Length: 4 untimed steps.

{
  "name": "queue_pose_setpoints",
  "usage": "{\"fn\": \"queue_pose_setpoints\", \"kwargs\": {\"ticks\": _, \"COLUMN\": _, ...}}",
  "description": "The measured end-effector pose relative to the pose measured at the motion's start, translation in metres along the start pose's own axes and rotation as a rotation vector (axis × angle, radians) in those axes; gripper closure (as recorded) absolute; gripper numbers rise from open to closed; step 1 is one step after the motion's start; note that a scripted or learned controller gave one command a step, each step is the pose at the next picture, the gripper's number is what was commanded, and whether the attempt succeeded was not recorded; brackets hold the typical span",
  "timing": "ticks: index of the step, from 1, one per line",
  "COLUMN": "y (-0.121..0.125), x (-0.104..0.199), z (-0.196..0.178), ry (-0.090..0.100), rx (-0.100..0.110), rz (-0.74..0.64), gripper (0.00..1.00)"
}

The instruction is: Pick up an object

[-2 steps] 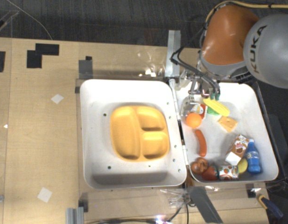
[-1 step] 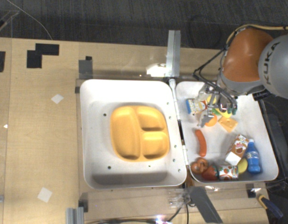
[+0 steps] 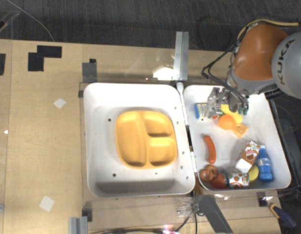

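My gripper [image 3: 226,103] hangs over the far part of the right bin [image 3: 277,130], under the orange band of the arm [image 3: 257,52]. An orange object [image 3: 230,121] lies just in front of it, and a small blue and white item [image 3: 202,110] sits to its left. I cannot see anything held. Further toward the front of the bin lie a red sausage [image 3: 210,149], a brown and white carton [image 3: 248,156], a blue bottle [image 3: 265,165], a small can [image 3: 238,180] and reddish round fruit [image 3: 209,173].
The left bin [image 3: 99,130] holds a yellow divided tray [image 3: 145,139]. A metal post [image 3: 181,55] stands behind the wall between the two bins. Dark cables [image 3: 216,65] loop beside the arm at the back right.
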<state>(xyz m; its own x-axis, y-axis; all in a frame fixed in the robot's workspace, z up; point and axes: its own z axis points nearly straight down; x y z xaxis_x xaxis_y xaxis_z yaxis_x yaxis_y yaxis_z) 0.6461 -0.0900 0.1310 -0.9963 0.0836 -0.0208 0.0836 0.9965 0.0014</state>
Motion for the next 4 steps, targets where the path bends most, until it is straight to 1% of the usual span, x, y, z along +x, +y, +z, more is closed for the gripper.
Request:
{"fn": "queue_pose_setpoints", "kwargs": {"ticks": 1, "y": -0.08, "x": 0.018, "z": 0.041, "ry": 0.006, "rx": 0.003, "rz": 0.133, "gripper": 1.0}}
{"fn": "queue_pose_setpoints", "kwargs": {"ticks": 2, "y": -0.078, "x": 0.019, "z": 0.042, "ry": 0.009, "rx": 0.002, "rz": 0.131, "gripper": 0.0}}
{"fn": "queue_pose_setpoints", "kwargs": {"ticks": 3, "y": -0.073, "x": -0.011, "z": 0.041, "ry": 0.009, "rx": 0.006, "rz": 0.685, "gripper": 0.0}}
{"fn": "queue_pose_setpoints", "kwargs": {"ticks": 4, "y": -0.072, "x": -0.015, "z": 0.027, "ry": -0.002, "rx": 0.004, "rz": 0.677, "gripper": 1.0}}
